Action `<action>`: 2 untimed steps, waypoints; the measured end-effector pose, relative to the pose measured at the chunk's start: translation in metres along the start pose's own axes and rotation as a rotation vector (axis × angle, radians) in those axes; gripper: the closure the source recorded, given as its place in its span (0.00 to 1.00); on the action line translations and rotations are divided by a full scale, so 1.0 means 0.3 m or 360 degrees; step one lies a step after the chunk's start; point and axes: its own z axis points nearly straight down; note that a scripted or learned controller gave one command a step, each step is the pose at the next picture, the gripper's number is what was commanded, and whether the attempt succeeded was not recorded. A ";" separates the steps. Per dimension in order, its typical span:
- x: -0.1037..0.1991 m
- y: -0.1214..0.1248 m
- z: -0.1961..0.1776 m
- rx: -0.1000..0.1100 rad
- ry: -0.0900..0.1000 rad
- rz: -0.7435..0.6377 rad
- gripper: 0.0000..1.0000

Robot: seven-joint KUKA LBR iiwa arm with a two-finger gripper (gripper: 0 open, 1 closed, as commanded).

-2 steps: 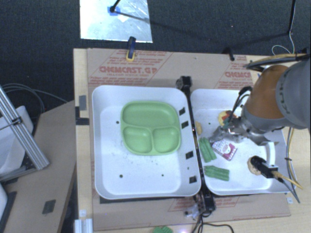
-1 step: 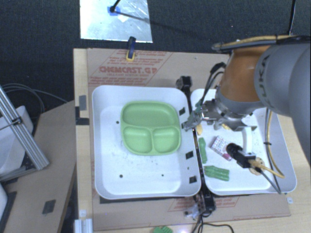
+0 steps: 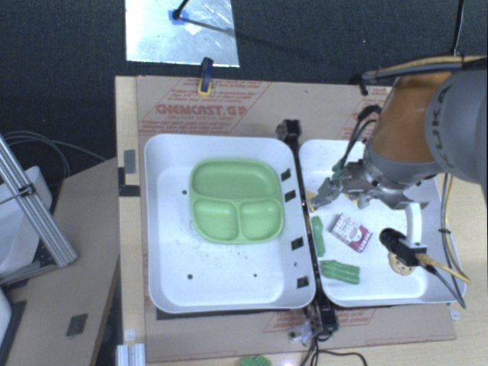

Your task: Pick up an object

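Right, the arm (image 3: 427, 120) comes in from the right edge and bends over the right bin (image 3: 374, 287). The gripper (image 3: 325, 194) hangs low over that bin's upper left part, close to the wall it shares with the left bin (image 3: 175, 273). Wide or narrow? I cannot tell, because the claw is a grey tangle against the white floor. Nothing can be seen in its grasp.

Now the candidates, all in the right bin. A pink and white packet (image 3: 350, 232) lies flat just below and to the right of the gripper, apart from it. A thin green stick (image 3: 317, 235) lies along the bin's left wall, directly below the gripper. Lower down, near the bottom edge of the bin, a green block (image 3: 339, 271) rests at a slight tilt. A small tan disc (image 3: 395, 265) sits toward the lower right, partly covered.

Over in the left bin, a green plate (image 3: 235, 202) with three compartments lies flat near the middle, well apart from the gripper.

Both bins sit on a cardboard sheet (image 3: 229, 105) with red print, and a yellow clamp (image 3: 205, 82) bites its upper edge.
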 end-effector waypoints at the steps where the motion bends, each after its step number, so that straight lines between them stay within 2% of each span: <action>1: -0.016 0.145 0.000 -0.0005 -0.0001 -0.0011 0.00; 2: 0.080 -0.139 0.003 0.0012 0.0004 -0.0006 0.00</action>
